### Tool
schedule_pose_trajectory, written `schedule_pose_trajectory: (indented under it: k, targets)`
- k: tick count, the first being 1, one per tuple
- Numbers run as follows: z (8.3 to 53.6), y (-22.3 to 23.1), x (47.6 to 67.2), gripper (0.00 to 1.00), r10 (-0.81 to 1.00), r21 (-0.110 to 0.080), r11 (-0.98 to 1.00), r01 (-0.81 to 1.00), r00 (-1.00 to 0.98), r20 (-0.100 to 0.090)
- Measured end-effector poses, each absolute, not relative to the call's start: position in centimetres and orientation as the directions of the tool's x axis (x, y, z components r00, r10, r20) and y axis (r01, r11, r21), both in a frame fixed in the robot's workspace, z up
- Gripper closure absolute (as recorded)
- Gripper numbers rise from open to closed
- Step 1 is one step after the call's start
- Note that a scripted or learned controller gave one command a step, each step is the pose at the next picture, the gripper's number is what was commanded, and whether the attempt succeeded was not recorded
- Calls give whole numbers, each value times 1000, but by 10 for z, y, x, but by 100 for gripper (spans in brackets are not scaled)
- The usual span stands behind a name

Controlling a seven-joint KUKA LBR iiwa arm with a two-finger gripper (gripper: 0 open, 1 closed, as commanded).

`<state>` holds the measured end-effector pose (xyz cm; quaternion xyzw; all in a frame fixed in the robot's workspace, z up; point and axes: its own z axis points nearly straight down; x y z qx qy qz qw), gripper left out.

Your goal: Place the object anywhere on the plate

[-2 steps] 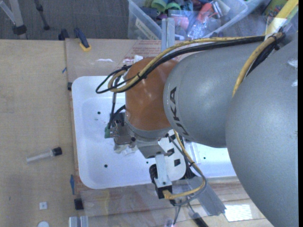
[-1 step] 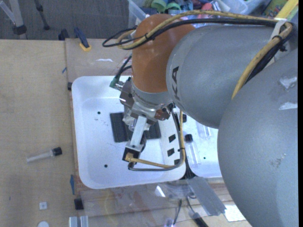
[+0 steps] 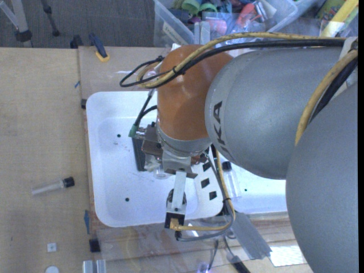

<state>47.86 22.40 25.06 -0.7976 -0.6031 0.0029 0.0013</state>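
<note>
Robotics lab, from what I see. Big grey KUKA arm [image 3: 267, 107] with orange band and yellow cabling looped over it dominates my feed. Plywood table [image 3: 40, 124] carries shallow white bin [image 3: 111, 169], fixed in wooden frame. Clear plastic tub [image 3: 224, 10] behind table packed with bright mixed toys and odd items, test-object stock by look of it. Tripod legs [image 3: 17, 16] on grey carpet at top left. Small loose parts [image 3: 54, 185] scattered on table at my left.
</note>
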Motion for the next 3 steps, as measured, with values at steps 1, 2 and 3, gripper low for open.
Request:
schedule_pose_trajectory:
  k: [1,2,3]
  targets:
    - [400,224,480,100,542,1,-841,542,841,1]
    - [346,225,541,100,871,-4,-491,871,491,-4]
    - [205,225,521,100,921,-4,-389,921,389,-3]
